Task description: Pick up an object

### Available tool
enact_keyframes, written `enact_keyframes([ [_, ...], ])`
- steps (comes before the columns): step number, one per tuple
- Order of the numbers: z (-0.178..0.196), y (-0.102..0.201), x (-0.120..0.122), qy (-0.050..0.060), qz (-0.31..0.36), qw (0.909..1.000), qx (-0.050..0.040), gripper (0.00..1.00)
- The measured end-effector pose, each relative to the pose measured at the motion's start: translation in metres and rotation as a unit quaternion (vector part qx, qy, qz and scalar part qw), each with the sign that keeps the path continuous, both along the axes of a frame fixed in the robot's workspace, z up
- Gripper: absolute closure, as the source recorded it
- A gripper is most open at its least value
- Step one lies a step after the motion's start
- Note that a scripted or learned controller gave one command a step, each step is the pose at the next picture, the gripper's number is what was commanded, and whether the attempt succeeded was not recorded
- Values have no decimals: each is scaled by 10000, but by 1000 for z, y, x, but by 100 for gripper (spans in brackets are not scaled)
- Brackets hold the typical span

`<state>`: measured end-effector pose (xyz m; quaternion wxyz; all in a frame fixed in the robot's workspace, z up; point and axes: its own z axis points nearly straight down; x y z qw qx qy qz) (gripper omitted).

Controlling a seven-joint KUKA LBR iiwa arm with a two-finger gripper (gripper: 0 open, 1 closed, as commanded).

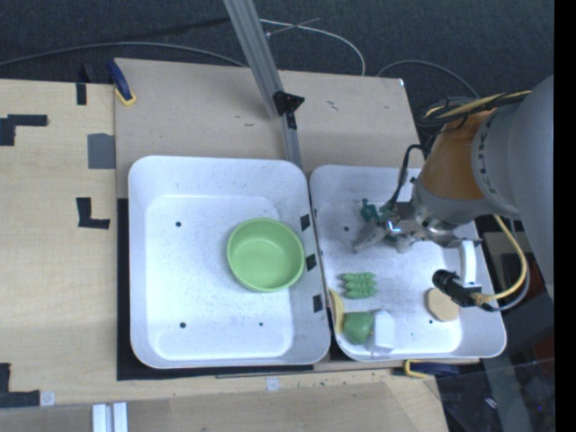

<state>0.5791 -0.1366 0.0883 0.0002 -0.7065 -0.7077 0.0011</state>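
The claw (371, 226), fingers spread and holding nothing, sits in the right bin (477, 340) above the green pea pod (358, 283).

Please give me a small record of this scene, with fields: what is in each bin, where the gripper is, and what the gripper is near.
left bin: one green bowl, upright, near the bin's right side
right bin: green pea pod, green block at the front wall, white piece beside it, tan round piece, small teal object
gripper: low in the right bin's rear part, just below the small teal object
grasp: cannot be told from this view
arm: enters from the right
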Motion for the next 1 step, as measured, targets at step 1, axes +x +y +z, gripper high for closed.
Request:
enact_keyframes([
  [1, 10, 0, 0, 2, 5, 10000, 4, 100],
])
